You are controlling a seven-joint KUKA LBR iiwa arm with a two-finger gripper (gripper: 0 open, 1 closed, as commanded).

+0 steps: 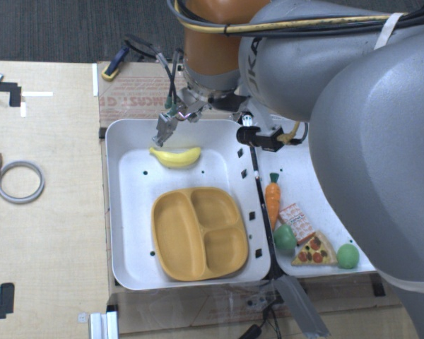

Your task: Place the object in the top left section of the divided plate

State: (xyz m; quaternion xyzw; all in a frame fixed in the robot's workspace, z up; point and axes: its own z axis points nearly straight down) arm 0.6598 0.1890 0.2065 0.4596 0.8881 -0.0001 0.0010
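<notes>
Over the far end of the left bin [116,210], the end effector [162,134] hangs just above the left tip of the banana [177,157]. Whether it is spread or pressed together, cannot tell; it looks small and partly blurred, and nothing shows the banana pinched in it. Banana lies flat on the bin floor, curved, near the far wall, apart from the divided plate [198,232]. Plate sits nearer in the same bin, yellow-tan, three sections, all bare. One long section runs down its left side and two smaller ones sit on its right, so which one counts as top left is a judgement call.

Progress: early. Object not lifted, not on the plate. Left to do, as I judge it: get a hold on the banana, lift, carry it toward the near side, set it in the target section, let go.

Right bin [304,182] holds a carrot [272,196], a small red-and-white packet [295,221], a pizza slice [314,251] and two green balls [348,256], all well apart from the banana. On the worktop [49,189] at the left lies a roll of tape [18,181].

Risk guess: the banana's curve may let it roll or slip from a grip near its tip.
</notes>
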